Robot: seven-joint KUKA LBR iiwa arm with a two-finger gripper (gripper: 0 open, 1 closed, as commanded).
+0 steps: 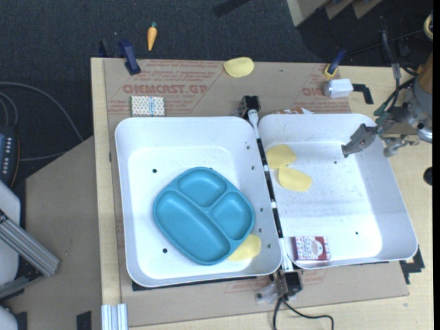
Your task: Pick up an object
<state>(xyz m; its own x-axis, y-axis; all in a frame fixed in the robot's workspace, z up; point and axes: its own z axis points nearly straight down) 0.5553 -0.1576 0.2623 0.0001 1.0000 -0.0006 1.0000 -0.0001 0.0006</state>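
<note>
white bins sit side by side. the gripper (pixel 371 141) hangs over the right bin's (pixel 385 205) far corner, fingers spread, holding nothing, likely lining up a drop. two yellow chips (pixel 287 167) lie near the divider, the closest pick.

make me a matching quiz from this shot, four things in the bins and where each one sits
Things:
1. blue divided plate
2. small red and white packet
3. two yellow chips
4. gripper

Places:
A. near edge of the right bin
B. over the far right part of the right bin
C. middle of the left bin
D. left side of the right bin, by the divider

Pairs: 1-C, 2-A, 3-D, 4-B
</note>
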